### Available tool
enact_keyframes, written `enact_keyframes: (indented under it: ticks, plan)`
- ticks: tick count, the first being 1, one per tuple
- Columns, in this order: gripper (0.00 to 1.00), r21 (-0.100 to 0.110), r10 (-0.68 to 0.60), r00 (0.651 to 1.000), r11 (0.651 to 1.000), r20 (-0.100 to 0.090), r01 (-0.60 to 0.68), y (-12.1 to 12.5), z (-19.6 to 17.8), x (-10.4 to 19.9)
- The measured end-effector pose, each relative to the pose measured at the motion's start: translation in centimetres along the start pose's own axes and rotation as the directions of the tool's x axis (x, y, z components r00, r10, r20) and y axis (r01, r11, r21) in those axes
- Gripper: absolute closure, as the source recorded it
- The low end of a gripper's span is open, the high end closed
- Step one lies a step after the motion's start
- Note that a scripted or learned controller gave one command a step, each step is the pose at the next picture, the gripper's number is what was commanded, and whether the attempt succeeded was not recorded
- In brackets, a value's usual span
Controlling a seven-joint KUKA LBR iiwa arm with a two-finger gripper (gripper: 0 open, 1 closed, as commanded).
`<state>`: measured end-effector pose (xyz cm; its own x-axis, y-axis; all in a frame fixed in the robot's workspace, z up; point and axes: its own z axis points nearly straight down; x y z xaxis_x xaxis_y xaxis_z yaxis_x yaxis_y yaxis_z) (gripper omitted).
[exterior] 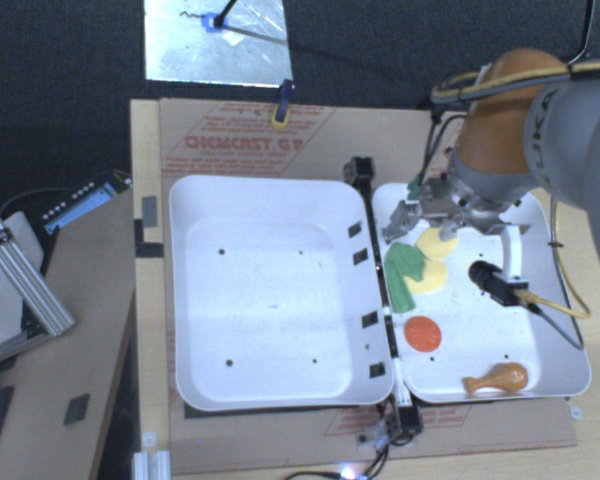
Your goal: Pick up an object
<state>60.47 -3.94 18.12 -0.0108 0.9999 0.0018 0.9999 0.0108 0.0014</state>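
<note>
Here we see the grey arm reaching in from the right, its orange band sitting above the wrist, and the gripper hanging low over the far left part of the right bin. The metal finger parts point toward the divider between the two bins, but we cannot tell how the jaws stand, since the wrist and its fittings hide them from this angle, and we see nothing clearly caught between them.

Just below the gripper lies a pale yellow object, partly covered by the wrist hardware. Touching it on the left is a green object, which lies lengthwise beside the bin's left wall. A second yellow piece rests against the green one's right side. Nearer to us in the same bin sits an orange-red round object, apart from the others. At the near right corner lies a tan, drumstick-shaped object. A black cylindrical part with a yellow cable hangs over the middle of that bin.

The left bin stands beside it, and both rest on a cardboard sheet.
</note>
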Motion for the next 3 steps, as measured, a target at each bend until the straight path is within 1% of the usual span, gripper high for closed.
enact_keyframes:
  ticks: [1,2,3]
  plan:
    - [0.0,0.003,0.012,1.0,1.0,0.003,-0.012,-2.7,-0.3,-4.2]
    - [0.0,0.002,0.013,1.0,1.0,0.003,-0.013,-4.3,1.7,-8.2]
    - [0.0,0.009,0.009,1.0,1.0,-0.001,-0.009,-7.8,9.8,-5.8]
